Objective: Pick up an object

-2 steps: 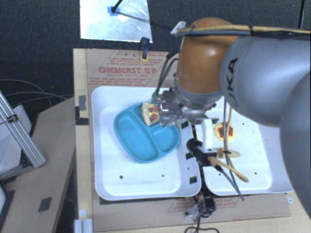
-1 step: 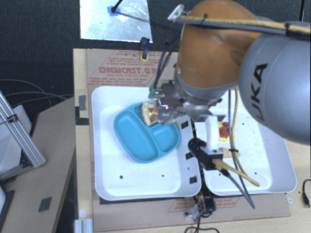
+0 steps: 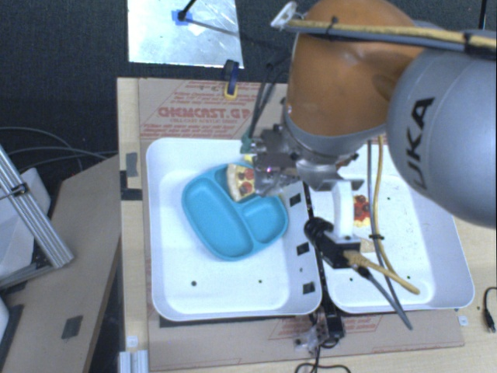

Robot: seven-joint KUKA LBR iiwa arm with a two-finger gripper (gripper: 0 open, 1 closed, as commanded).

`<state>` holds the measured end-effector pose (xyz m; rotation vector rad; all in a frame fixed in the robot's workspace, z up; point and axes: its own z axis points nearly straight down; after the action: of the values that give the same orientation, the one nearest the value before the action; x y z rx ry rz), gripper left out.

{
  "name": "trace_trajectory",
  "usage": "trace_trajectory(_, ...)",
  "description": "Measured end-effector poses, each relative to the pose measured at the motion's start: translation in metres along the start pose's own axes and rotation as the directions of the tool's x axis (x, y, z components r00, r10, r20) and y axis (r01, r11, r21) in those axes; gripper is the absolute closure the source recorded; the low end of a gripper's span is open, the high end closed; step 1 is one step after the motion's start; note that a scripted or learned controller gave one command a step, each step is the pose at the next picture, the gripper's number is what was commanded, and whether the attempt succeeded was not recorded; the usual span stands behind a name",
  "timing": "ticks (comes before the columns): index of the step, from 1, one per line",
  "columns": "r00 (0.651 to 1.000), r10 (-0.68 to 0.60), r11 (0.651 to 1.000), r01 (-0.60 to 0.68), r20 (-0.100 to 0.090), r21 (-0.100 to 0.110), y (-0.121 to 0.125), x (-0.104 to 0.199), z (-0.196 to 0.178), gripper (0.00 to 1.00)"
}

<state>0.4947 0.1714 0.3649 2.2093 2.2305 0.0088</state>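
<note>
The tool (image 3: 260, 179) hangs low over the left bin (image 3: 175, 286), just above the pizza slice (image 3: 241, 181) lying on the blue divided plate's (image 3: 225, 220) far rim, likely a grasp approach; its opening cannot be judged.

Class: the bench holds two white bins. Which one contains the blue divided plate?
The left bin, the one farther from the arm's side. The blue divided plate lies inside it, beneath the end effector.

Two bins side by side on the surface (image 3: 132, 208); divided tray (image 3: 225, 220) lies in left bin (image 3: 178, 286), toward its right side. Pizza slice (image 3: 241, 181) sits at tray's back edge, tool (image 3: 268, 169) directly over it. Another food piece (image 3: 361, 208) lies in right bin (image 3: 443, 278)
</note>
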Motion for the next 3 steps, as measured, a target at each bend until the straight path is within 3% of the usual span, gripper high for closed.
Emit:
trace_trajectory(1, 1.0, 0.004, 1.0, -0.004, -0.003, -0.008, -0.007, -0.002, -0.123, 1.0)
trace_trajectory(3, 1.0, -0.007, 1.0, 0.007, -0.001, -0.002, -0.006, -0.002, -0.138, 1.0)
